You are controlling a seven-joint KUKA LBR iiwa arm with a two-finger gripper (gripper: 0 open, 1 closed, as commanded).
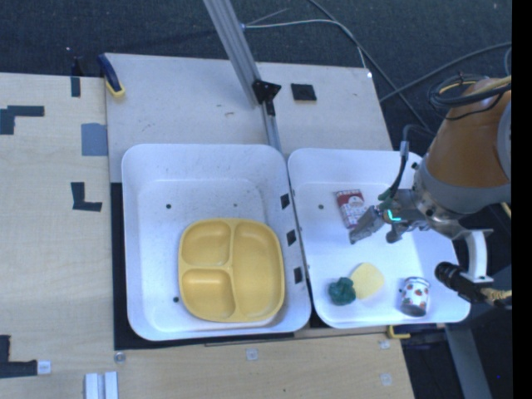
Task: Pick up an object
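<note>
Bench (50, 248): light wood surface sitting at far left, grey and dark tape marks scattered on it, white board (183, 98) lying behind the bins
Clamp (112, 77): blue and yellow, sitting at the board's back left corner
Pole (237, 44): grey metal bar slanting down from the top edge, ending at a black bracket just behind the gap between the bins
Left bin (145, 223): shallow white tray, holding one item
Yellow plate (232, 269): three-compartment divided plate, lying flat in the left bin's front half, nearer the right wall
Right bin (312, 223): touching the left bin side by side, holding four small items
Red packet (349, 206): small red and white pack lying mid-bin, towards the back, just left of the gripper
Green object (342, 290): dark green lump near the front wall, touching or just beside the yellow one, cannot tell which
Yellow object (367, 280): pale rounded piece sitting right of the green one
Round object (415, 296): silvery white with red marks, sitting in the front right corner
Gripper (376, 227): hovering over the right bin's middle, fingers looking spread, nothing showing between them, one fingertip just beside the red packet's lower edge
Arm (470, 152): grey body with orange band reaching in from the right, cables trailing behind it
</note>
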